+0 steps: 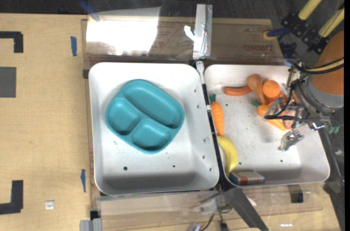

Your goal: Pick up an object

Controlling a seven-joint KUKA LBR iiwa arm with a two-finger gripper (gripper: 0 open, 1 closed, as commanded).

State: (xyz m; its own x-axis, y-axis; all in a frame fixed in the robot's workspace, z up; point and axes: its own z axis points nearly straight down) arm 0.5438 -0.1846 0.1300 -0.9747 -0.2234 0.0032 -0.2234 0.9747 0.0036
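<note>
I see no single target marked out; the candidates are toy foods in the right bin (311,167). A carrot (218,118) lies along that bin's left wall, orange with a green top, and just below it a yellow banana (229,154) curves toward the near left corner. Toward the far side a slim orange-red piece (237,90) lies flat, next to a tan pear-like shape (254,83) and a round orange piece (271,88). More orange and yellow bits (272,118) sit at the right, partly hidden behind my gripper (289,127).

The gripper is low over the right half of that bin, among those orange pieces. Wires and metal parts clutter it, and I cannot tell how it is set or whether anything is caught in it.

The left bin (104,170) holds 1 teal divided plate (144,114) with 3 compartments, lying near its centre. A small dark and red item (250,177) lies at the right bin's near edge.
</note>
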